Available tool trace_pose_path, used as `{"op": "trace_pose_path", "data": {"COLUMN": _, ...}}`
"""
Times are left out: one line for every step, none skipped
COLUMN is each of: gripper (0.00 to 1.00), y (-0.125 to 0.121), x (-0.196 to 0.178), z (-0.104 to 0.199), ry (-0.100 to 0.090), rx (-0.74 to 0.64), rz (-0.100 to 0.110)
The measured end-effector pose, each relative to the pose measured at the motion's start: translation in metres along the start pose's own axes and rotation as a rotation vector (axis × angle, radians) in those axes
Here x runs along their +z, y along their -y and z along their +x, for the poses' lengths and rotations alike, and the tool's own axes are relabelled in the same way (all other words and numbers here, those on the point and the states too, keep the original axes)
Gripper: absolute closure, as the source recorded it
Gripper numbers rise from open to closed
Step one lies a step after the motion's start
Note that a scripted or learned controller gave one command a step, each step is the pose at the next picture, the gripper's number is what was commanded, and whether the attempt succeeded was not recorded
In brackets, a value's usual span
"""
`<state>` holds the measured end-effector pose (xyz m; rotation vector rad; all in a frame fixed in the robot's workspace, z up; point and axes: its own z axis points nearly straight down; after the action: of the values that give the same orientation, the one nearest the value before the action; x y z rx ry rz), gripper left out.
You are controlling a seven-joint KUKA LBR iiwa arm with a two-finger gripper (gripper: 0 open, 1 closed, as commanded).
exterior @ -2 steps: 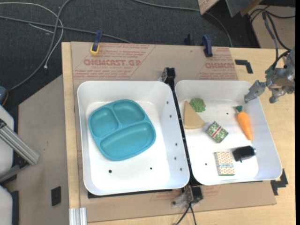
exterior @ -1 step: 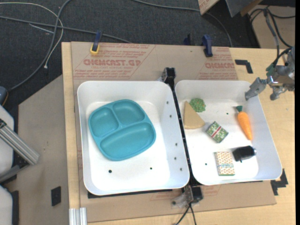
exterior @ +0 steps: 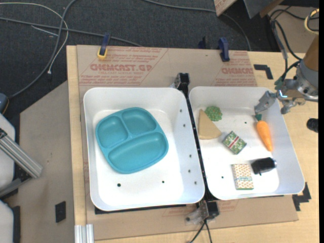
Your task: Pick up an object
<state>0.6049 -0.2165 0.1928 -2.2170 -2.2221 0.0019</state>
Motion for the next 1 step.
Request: {"op": "trace_pose_path", "data": {"gripper": 0.00, "y": 0.0017, "x": 0.0541, "z": 0.0101, "ry": -0.001, "rx": 0.001, "rz": 0.001}}
